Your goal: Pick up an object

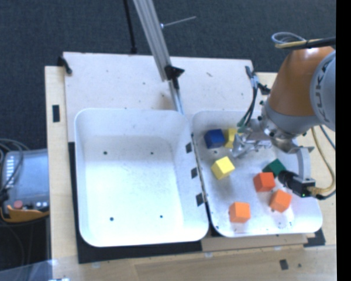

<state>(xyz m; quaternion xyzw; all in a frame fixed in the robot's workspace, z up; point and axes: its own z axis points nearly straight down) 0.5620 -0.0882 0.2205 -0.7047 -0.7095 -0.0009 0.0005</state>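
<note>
The right bin holds several small blocks. A blue cube lies at its back left with a yellow block touching its right side. Another yellow cube sits nearer the front. A green block and three orange cubes lie to the right and front. My gripper hangs low over the bin just right of the blue and yellow pair, under the grey and orange wrist. Nothing is visibly held in it.
The left bin stands beside the right one, sharing a middle wall. A slanted metal pole rises from behind the bins. Cables and a grey box lie off the bench at left.
</note>
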